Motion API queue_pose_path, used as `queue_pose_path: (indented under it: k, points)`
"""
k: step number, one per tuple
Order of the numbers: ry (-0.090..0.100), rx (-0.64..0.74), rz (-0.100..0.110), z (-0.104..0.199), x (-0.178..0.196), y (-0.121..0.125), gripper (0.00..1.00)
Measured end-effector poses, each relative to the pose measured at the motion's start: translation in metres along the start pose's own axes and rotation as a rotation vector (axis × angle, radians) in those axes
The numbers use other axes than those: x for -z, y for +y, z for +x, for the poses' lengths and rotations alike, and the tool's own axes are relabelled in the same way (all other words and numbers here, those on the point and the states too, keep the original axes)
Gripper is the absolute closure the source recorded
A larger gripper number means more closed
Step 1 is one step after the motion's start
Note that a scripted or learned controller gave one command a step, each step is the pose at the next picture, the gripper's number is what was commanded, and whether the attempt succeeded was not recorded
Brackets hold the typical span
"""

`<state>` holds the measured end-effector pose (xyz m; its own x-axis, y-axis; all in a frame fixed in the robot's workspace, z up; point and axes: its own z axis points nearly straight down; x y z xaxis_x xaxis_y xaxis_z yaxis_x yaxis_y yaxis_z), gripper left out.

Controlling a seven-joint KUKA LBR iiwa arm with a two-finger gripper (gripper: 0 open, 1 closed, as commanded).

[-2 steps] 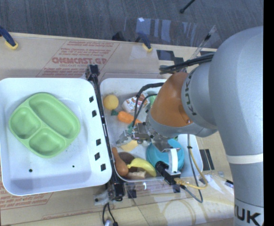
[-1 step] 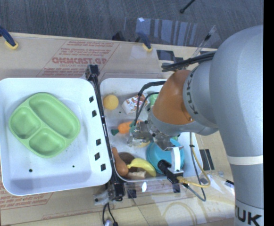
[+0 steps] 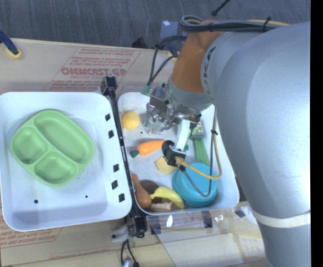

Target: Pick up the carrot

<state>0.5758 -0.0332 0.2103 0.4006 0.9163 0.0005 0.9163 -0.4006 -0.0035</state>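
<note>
Right bin (image 3: 226, 174): carrot (image 3: 150, 147), blue bowl (image 3: 194, 189).

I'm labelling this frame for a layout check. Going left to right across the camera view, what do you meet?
Green divided plate → yellow ball → carrot → blue bowl.

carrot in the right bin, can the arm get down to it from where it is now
Probably yes. The carrot lies flat with its top side uncovered, and the tool hangs just above and behind it. The lemon and the blue bowl sit close by but don't cover it.
</note>
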Motion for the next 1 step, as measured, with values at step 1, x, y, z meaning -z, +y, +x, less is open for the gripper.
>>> queue_pose_path:
  k: [1]
  points:
    - [-0.003, -0.004, 0.006, -0.0024, -0.0028, -0.0008, 0.0]
